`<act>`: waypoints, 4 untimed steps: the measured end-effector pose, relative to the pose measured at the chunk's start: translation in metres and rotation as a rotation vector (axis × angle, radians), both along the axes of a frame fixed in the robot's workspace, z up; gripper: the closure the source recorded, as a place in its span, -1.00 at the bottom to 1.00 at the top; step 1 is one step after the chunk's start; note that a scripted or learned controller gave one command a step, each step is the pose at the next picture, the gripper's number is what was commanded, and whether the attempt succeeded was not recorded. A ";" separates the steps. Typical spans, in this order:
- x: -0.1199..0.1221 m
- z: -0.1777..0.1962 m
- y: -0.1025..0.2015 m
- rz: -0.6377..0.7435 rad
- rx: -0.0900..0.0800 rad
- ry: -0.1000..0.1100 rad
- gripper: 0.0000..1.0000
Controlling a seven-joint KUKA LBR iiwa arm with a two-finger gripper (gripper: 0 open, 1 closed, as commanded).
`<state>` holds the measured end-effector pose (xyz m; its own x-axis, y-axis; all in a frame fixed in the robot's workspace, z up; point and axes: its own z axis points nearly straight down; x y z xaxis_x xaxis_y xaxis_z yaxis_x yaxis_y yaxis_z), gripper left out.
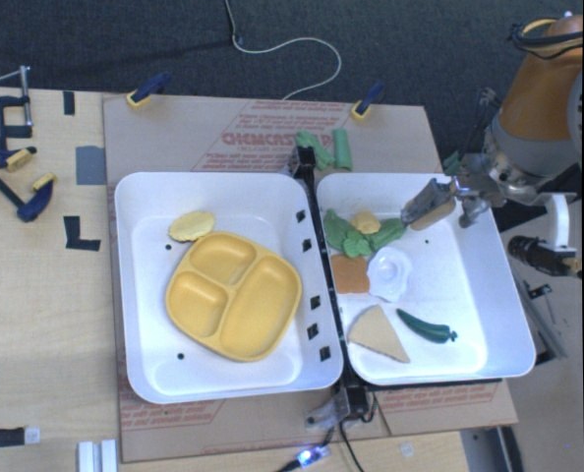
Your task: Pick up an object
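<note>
Two shallow white bins sit side by side on a cardboard sheet in the middle of the frame, the left bin [135, 264] holding a yellow divided plate [235, 294] and a small yellow chip-like piece [191, 226] just above it, the right bin [489, 293] holding the cluster of small things the arm can choose from. That split reads as deliberate: one bin offers the pickable clutter, the other has room to receive it. In the right bin a green leafy toy [351, 234] lies at the upper left with a small yellow piece [366, 223] resting on it, an orange-brown square slice [350, 274] sits just below, a clear white cup-like lid [390, 271] is beside that, a tan wedge [379, 334] lies at the lower left, and a dark green pepper-shaped toy [426, 326] lies to its right. The gripper [422, 207] reaches in from the right edge of the frame and hangs tilted over the upper part of the right bin, its tip just to the right of the leafy toy and near touching its right end. Whether it is parted or closed I cannot tell from this slant, and nothing is visibly held. The leafy toy looks like the nearest candidate; the wedge and the pepper lie well apart, toward the bottom of the bin
</note>
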<state>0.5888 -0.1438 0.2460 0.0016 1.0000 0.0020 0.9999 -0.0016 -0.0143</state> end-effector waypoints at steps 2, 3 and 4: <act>-0.002 -0.057 0.001 0.003 -0.002 -0.006 -1.00; -0.011 -0.114 0.009 0.004 -0.001 -0.006 -1.00; -0.011 -0.163 0.010 0.003 -0.003 -0.014 -1.00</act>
<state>0.5778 -0.1336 0.0830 -0.0010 1.0000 -0.0010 1.0000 0.0010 0.0001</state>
